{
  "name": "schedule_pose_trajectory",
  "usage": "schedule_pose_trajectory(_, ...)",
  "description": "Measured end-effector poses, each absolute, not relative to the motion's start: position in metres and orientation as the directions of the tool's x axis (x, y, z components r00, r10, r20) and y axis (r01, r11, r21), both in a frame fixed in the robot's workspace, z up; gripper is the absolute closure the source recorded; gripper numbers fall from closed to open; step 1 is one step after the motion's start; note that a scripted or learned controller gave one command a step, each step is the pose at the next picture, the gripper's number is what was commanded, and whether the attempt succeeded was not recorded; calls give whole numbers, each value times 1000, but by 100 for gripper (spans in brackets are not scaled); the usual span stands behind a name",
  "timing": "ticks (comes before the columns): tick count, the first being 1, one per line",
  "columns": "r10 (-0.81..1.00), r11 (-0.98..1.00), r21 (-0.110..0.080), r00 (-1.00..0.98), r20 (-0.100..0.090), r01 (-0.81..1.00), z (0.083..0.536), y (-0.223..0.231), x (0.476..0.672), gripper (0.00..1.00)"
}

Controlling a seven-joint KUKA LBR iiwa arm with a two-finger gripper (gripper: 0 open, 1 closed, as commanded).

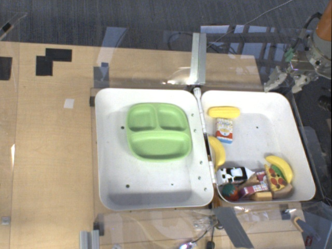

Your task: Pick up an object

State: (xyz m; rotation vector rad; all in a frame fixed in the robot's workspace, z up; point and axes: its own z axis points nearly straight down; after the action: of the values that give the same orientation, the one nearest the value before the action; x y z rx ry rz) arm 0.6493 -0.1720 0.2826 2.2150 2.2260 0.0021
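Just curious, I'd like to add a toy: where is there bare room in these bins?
Right bin: bare floor right of the carton, above the pizza slice. Its near edge is crowded. Left bin: free around the green plate.

One fixed cam, mounted above the light wooden bench (46, 154), looking down at a slant on the two shallow white plastic bins (109, 139), which sit approx centre-frame. Far enough back to take in both bins whole, plus bench to their left and dark grey carpet (129, 9) beyond their far edge. The arm's side is right of the bins.
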Motion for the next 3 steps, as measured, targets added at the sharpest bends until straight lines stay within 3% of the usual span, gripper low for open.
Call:
schedule_pose_trajectory(1,992,129,0,-129,1,992,202,-98,599,0)
schedule_pose_trajectory(2,985,172,22,-172,-5,985,105,-95,613,0)
schedule_pose_trajectory(3,985,174,26,-174,-1,984,115,-92,615,100)
